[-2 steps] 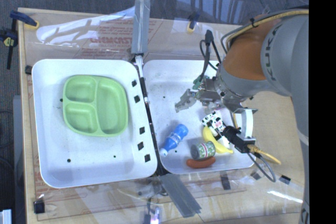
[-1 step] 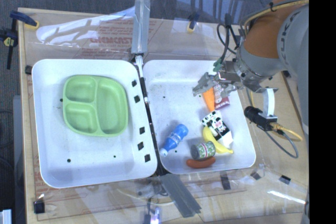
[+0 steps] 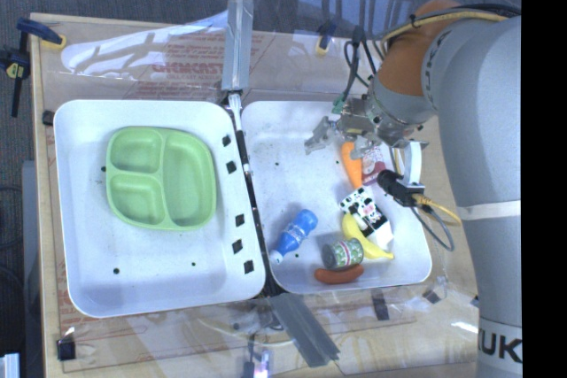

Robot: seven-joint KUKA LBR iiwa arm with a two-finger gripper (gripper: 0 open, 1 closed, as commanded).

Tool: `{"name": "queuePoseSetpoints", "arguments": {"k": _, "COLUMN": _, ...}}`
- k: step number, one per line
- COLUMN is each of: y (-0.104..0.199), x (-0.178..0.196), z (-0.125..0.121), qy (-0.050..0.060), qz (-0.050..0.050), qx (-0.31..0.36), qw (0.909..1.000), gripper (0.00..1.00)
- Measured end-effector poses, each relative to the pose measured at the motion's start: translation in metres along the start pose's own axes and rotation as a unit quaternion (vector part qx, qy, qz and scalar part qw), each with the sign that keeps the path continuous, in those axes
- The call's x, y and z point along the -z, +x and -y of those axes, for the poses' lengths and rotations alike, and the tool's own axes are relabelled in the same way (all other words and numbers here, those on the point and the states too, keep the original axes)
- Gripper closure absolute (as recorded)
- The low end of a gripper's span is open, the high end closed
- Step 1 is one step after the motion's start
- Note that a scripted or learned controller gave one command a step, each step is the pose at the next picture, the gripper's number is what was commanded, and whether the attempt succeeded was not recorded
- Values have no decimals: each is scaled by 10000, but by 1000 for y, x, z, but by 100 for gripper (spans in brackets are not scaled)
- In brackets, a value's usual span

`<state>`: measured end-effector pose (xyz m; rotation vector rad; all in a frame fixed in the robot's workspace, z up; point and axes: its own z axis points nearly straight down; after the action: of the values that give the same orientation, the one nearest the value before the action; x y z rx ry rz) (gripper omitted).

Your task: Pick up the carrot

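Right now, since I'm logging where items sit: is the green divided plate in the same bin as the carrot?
No. The green plate lies in the left bin, while the carrot lies in the right bin.

Evenly and brightly lit from above, with only soft, short shadows. Glare on the clear plastic sheet (image 3: 159, 53) behind the bins. Slightly soft and grainy throughout.

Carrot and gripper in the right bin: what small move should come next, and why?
Probably a short straight descent onto the carrot. The gripper sits right above its upper end in the right bin, while the carrot lies on the bin floor, with nothing showing it gripped. Whether the fingers are spread can't be told, so check that first.
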<state>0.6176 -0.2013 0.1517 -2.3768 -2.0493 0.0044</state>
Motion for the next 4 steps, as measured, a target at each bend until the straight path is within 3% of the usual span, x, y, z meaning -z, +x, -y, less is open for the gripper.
{"name": "queuePoseSetpoints", "arguments": {"k": 1, "y": 5, "x": -59, "z": -30, "qy": -6, "qz": 0, "qx": -185, "qw": 9998, "gripper": 0}}
{"name": "queuePoseSetpoints", "arguments": {"k": 2, "y": -2, "x": 40, "z": -10, "qy": -22, "qz": 0, "qx": 90, "qw": 10000, "gripper": 0}}
{"name": "queuePoseSetpoints", "arguments": {"k": 3, "y": 4, "x": 15, "z": -35, "qy": -11, "qz": 2, "qx": 44, "qw": 10000, "gripper": 0}}
{"name": "queuePoseSetpoints", "arguments": {"k": 4, "y": 1, "x": -61, "z": -24, "qy": -1, "qz": -3, "qx": 398, "qw": 9992, "gripper": 0}}
